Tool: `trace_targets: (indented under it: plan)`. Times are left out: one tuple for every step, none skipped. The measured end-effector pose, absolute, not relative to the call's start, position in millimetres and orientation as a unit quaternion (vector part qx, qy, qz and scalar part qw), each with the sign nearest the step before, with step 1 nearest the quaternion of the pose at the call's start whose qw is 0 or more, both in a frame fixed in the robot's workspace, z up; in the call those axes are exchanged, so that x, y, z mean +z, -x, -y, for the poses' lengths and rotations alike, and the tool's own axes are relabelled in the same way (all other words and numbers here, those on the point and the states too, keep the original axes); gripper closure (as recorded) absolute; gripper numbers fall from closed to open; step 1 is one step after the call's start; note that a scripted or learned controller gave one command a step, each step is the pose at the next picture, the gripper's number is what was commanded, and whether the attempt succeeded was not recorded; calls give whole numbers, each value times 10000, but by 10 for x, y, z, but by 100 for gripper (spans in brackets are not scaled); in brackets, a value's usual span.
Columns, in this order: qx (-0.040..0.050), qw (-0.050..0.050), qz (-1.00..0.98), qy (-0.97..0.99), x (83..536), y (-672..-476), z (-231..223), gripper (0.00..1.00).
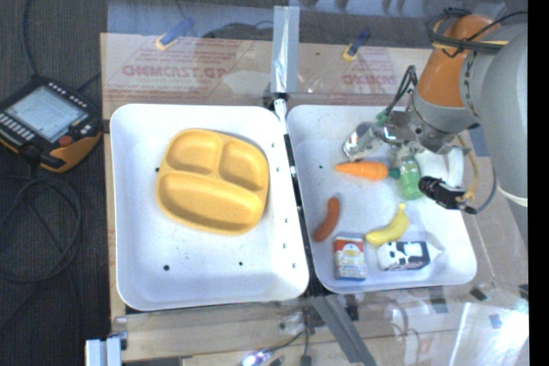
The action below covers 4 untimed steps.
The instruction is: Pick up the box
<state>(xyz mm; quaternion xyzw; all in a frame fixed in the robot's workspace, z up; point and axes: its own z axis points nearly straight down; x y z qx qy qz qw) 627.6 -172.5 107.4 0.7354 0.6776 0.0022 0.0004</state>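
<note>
A small box [349,258] with a red, white and blue face lies near the front edge of the right bin [463,270]. Right of it lies a black-and-white carton [403,255]. My gripper [378,141] hangs over the back of the right bin, above an orange carrot [363,171] and well behind the box. It looks open, with nothing between its fingers. The orange-banded arm [446,73] comes in from the upper right.
In the right bin there are also a green bottle [409,177], a yellow banana [389,227] and a brown sausage [326,219]. The left bin [137,270] holds a yellow divided tray [213,179]. A handheld pendant [47,123] lies off the bench at left.
</note>
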Motion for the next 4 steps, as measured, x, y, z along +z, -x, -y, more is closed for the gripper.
trace_targets:
  plan:
    - [-1,47,-7679,-6405,892,-6706,1441,0]
    - [-6,-9,-7932,-6089,1238,-6097,2164,0]
    - [3,-27,-7527,-6583,1480,-5303,1786,0]
    - [45,61,-7337,-6794,907,-4900,1194,0]
